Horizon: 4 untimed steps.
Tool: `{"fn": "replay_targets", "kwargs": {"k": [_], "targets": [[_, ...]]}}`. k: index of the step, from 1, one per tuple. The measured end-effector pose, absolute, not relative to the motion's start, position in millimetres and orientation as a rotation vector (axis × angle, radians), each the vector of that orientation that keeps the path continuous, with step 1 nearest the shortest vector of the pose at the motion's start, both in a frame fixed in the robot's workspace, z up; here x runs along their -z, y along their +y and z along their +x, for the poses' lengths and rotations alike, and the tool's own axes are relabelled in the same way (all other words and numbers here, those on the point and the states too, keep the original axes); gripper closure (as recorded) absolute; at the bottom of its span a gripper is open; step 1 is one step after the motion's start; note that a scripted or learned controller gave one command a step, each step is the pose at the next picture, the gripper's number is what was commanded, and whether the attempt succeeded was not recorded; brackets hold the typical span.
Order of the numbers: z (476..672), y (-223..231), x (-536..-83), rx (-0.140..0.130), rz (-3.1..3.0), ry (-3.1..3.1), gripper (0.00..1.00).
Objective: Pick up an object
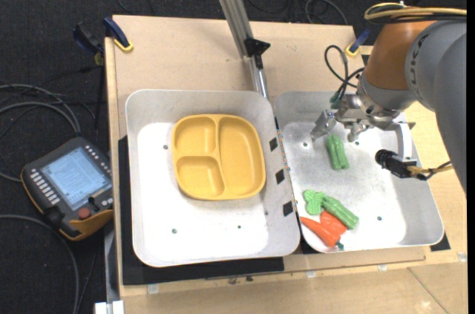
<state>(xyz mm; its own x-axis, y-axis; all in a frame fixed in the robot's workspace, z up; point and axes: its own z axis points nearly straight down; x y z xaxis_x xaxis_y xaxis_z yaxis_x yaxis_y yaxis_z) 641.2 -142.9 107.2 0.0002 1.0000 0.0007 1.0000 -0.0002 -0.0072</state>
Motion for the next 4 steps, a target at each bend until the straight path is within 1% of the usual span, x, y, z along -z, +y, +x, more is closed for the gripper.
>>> {"fn": "replay_targets", "kwargs": {"k": [1,2,3,4], "targets": [[643.8,-143.2,-122.3,0.001,-2.224,-2.222,1.00],[640.7,-152.0,-178.6,0.005,-2.227,-2.225,1.00],[642.2,-152.0,-221.2,0.005,-2.223,-2.228,1.00],[638.9,-92.6,-227.8,0.003,-2.212,-2.230,1.00]]}}
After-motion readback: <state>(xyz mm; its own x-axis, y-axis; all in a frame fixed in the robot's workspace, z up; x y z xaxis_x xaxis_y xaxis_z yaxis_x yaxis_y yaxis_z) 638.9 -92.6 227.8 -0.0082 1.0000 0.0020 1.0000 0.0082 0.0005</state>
